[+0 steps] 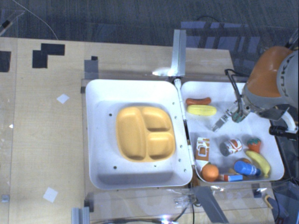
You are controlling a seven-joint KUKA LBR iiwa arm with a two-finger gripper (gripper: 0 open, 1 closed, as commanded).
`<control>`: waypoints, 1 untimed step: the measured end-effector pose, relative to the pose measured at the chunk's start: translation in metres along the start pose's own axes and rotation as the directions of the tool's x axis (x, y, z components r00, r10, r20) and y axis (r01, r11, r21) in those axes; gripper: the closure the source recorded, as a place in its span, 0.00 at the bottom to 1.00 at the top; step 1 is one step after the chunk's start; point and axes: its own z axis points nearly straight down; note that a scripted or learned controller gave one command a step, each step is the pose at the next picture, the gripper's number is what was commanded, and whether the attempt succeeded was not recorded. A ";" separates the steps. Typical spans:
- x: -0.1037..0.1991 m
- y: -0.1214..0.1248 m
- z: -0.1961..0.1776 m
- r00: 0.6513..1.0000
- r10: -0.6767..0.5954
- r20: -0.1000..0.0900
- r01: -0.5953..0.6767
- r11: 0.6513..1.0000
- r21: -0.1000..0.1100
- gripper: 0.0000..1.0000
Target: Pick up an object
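Reaching in from the right, the grey arm with its orange band is bent down over the right bin, and its pincer is held low over bare white floor in the upper middle of that bin. Nothing is seen between the fingers; whether they stand apart or together cannot be told at this size.

Print is carried by two items, a small carton with an orange-and-white face and a can lying on its side with a red-and-white label, but no word on either can be read.

Just up and to the left of the pincer, a yellow corn cob is seen lying crosswise, with a hot dog just beyond it toward the bin's far wall. Both are near the pincer but apart from it. Below the pincer lie the carton and the can. An orange rests in the near left corner, and a blue bottle lies near the front wall with a banana beside it on the right. A small red-and-green piece — perhaps a strawberry — sits above the banana.

In the left bin a tan divided tray is set, well apart from the pincer. Both bins are borne by a pale wooden desk marked with black squares.
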 end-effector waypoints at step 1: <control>0.012 0.077 0.002 0.985 0.174 -0.001 -0.174 0.985 -0.001 0.00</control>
